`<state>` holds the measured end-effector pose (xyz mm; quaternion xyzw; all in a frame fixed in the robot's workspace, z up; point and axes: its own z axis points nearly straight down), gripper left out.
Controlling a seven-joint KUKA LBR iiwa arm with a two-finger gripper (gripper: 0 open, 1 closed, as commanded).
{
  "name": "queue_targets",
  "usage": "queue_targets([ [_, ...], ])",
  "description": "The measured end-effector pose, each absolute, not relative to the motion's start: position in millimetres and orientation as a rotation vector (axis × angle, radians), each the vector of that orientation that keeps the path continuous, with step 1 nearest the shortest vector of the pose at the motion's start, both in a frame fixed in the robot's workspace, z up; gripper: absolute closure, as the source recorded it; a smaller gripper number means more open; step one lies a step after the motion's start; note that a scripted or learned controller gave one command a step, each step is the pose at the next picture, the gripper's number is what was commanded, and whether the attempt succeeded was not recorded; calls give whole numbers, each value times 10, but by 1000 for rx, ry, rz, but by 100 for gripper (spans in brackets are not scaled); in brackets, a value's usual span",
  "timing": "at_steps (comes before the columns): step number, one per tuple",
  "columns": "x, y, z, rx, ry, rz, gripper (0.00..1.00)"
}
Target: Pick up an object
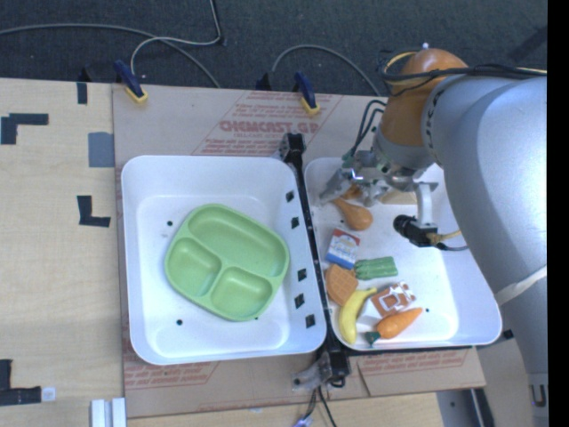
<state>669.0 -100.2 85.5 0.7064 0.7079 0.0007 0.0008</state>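
**Gripper low over the far end of the right bin**

Nearest, a carrot (397,322) and banana (352,313) lie at the right bin's (462,314) near edge. Farther in, a tan pear-shaped piece (355,213) lies just beneath the gripper (356,185), its long axis slanting down-right. Nothing shows between the fingers; their opening cannot be told.

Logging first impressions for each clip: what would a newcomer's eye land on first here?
The bulky grey arm with its orange band fills the right side, its gripper low over the right bin's far end beside a tan pear-shaped toy. Next comes the green divided plate lying alone in the left bin, then the toy banana and carrot near the right bin's front.
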Motion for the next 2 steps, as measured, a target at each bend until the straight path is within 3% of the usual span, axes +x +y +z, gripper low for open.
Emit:
queue_targets([
  [1, 6691, -1226, 859, 2218, 2221, 1, 0],
  [2, 6689, -1101, 856, 2218, 2221, 0, 0],
])
